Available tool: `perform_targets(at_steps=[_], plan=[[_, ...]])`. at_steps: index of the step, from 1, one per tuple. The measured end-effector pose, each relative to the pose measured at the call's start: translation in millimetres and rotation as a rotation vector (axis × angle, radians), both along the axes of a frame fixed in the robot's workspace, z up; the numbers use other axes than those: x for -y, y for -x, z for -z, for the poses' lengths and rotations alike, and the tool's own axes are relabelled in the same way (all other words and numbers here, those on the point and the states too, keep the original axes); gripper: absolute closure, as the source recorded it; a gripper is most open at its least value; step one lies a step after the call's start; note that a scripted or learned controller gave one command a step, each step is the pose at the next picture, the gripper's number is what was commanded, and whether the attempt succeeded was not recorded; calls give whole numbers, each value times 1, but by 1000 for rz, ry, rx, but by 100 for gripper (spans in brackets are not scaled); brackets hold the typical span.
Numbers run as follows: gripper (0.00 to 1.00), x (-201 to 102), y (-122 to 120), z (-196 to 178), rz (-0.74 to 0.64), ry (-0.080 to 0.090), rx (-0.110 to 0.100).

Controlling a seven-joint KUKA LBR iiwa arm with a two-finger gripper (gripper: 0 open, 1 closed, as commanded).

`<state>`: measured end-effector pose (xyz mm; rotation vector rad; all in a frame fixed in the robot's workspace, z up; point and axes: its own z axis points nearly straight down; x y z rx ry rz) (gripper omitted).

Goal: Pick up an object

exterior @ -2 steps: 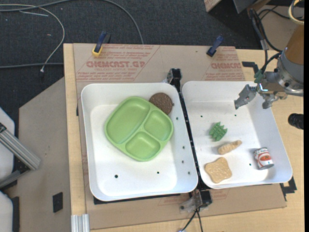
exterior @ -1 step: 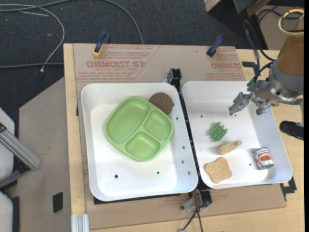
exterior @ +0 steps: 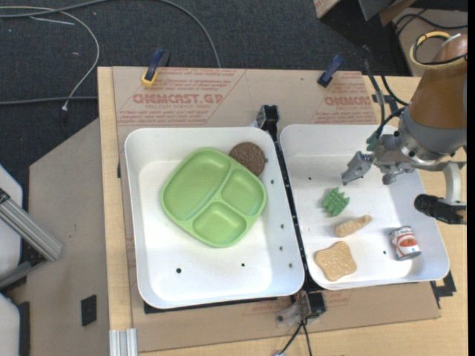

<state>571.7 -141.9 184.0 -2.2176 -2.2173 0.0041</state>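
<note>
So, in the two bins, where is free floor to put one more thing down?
Left bin: bare floor in front of the green tray and along its left wall. Right bin: bare in the back-left corner, left of the end effector. It is crowded in front, around the green toy, bread slice, tan piece and can.

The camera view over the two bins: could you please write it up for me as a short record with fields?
left bin: green divided plate; brown round patty at the plate's far right edge
right bin: green leafy toy, tan oblong piece, toast slice, small red and white can
gripper: over the right bin, beyond the green leafy toy, nothing seen in it
bench: cardboard sheet, two blue clamps at the far edge
</note>
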Motion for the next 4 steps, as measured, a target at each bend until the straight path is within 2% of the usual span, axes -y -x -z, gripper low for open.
perform_targets(at_steps=[1, 2, 3, 4], plan=[[0, 4, 2, 62, 1, -1, -3], [100, 4, 0, 47, 0, 1, 6], [100, 2, 3, -16, -1, 4, 13], [100, 2, 1, -58, -2, 4, 12]])
